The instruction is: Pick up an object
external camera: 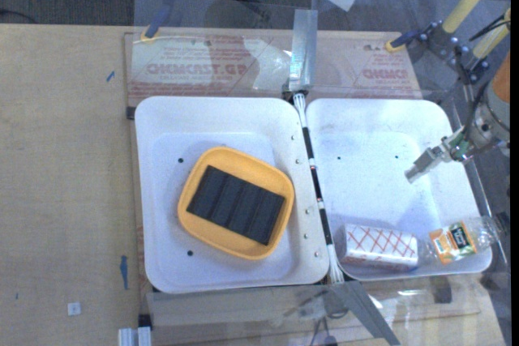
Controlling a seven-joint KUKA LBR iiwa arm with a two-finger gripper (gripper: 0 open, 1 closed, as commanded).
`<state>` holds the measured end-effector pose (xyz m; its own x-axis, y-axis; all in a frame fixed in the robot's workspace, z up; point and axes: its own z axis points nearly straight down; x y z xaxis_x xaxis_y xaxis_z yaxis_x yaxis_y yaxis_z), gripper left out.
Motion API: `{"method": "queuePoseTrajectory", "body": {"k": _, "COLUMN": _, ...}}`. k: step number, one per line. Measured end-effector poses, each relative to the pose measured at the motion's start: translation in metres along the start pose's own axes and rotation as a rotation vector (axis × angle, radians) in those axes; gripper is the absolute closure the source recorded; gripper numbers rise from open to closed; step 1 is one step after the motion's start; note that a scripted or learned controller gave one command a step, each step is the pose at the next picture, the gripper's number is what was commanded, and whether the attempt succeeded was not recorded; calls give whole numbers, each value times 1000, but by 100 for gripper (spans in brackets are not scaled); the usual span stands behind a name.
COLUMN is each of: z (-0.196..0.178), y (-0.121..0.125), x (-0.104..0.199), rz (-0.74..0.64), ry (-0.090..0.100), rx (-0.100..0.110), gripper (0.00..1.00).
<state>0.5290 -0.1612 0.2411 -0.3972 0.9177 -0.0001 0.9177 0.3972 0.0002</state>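
In the right bin (pixel 365 134), a white box with a red criss-cross pattern (pixel 380 245) lies by the front wall. Beside it, in the front right corner, lies a clear plastic bottle with an orange label (pixel 456 241). The left bin (pixel 154 174) holds a yellow dish with a black ridged pad (pixel 235 202) in it. My gripper (pixel 425 164) reaches in from the right, above the right side of the right bin. It is well behind the box and the bottle, and it holds nothing that I can see.
A metal divider strip (pixel 303 61) stands behind the seam between the bins. Yellow and blue rigging (pixel 454 20) rises at the back right. The wooden bench (pixel 57 174) stretches out to the left.
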Motion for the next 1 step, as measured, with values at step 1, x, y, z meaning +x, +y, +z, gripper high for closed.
{"method": "queuePoseTrajectory", "body": {"k": 1, "z": 73, "y": -34, "x": 45, "rz": 7, "ry": 0, "rx": 0, "gripper": 0}}
